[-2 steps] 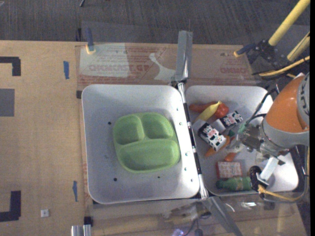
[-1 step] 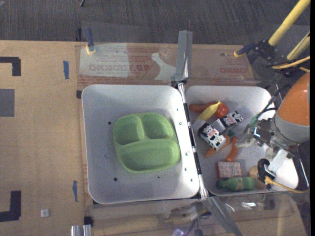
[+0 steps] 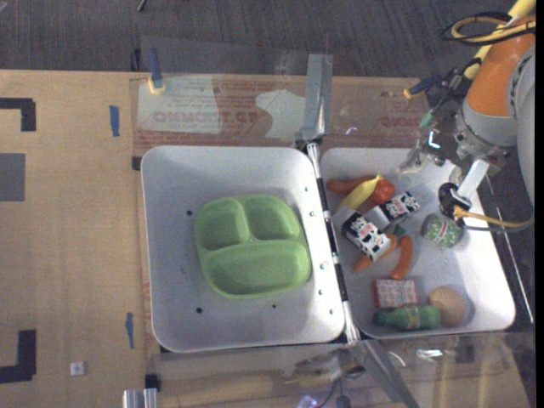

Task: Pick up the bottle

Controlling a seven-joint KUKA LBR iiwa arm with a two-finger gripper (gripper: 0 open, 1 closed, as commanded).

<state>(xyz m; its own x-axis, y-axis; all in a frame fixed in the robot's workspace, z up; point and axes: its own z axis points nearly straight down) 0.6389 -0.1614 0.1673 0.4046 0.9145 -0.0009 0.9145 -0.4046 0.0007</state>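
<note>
Here, the grey arm (image 3: pixel 489 130) with its orange band is seen reaching in over the far right corner of the right bin (image 3: pixel 493 270). The jaws are held low at the end of the arm, above the white floor of that bin. Whether the jaws are open or closed cannot be told, and nothing is seen held between them.

The bottle (image 3: pixel 442 230), taken to be the small green and white thing, is found just below the jaws in the picture, very near them. It lies on the floor of the right bin. Whether it is touched by the jaws cannot be told.

To the left of the jaws, a yellow toy (image 3: pixel 361 191) and a red toy (image 3: pixel 384 189) are seen side by side. A little lower and to the left of the jaws, two small boxes with cow spots (image 3: pixel 367 235) are placed, with an orange carrot (image 3: pixel 402 257) beside them. Well below the jaws, a red box (image 3: pixel 396 292), a long green toy (image 3: pixel 408 317) and a brown ball (image 3: pixel 448 304) are laid near the front wall.

Far to the left of the jaws, a green plate (image 3: pixel 252 245) is set in the left bin (image 3: pixel 161 228). Both bins are carried by the bench (image 3: pixel 68 228).
</note>
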